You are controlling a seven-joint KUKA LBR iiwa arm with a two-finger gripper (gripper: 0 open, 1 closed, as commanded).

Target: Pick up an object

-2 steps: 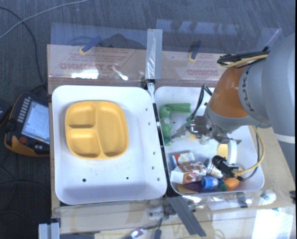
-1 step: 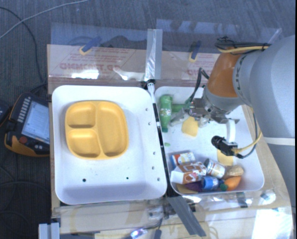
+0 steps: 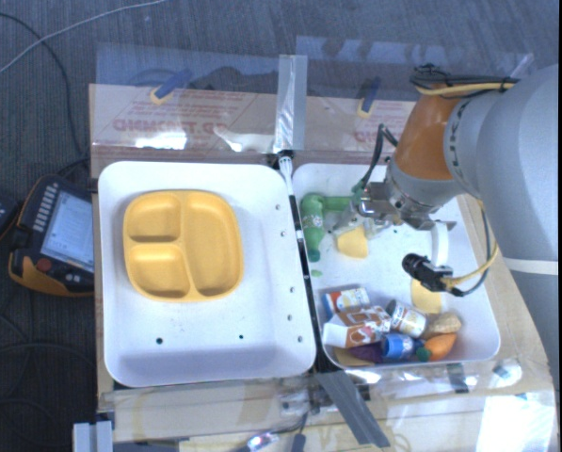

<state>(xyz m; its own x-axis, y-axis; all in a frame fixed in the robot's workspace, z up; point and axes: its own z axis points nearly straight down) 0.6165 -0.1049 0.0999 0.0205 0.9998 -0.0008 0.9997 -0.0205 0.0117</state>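
Observation:
My gripper (image 3: 371, 205) is low in the right bin (image 3: 478, 290), near its back left part. It sits just right of a green toy (image 3: 315, 211) and just above a pale yellow wedge (image 3: 353, 244). The arm's orange band (image 3: 425, 141) and grey body cover much of the bin's back right. At the bin's front lie a second yellow piece (image 3: 427, 298), red-and-white cartons (image 3: 353, 314), a small bottle (image 3: 408, 321), a blue item (image 3: 400, 347) and an orange item (image 3: 440, 345). I see nothing held.
The left bin (image 3: 120, 347) holds a yellow divided plate (image 3: 181, 244). A black cable end (image 3: 418, 267) hangs off the wrist over the right bin. A pendant (image 3: 56, 236) lies on the floor to the left.

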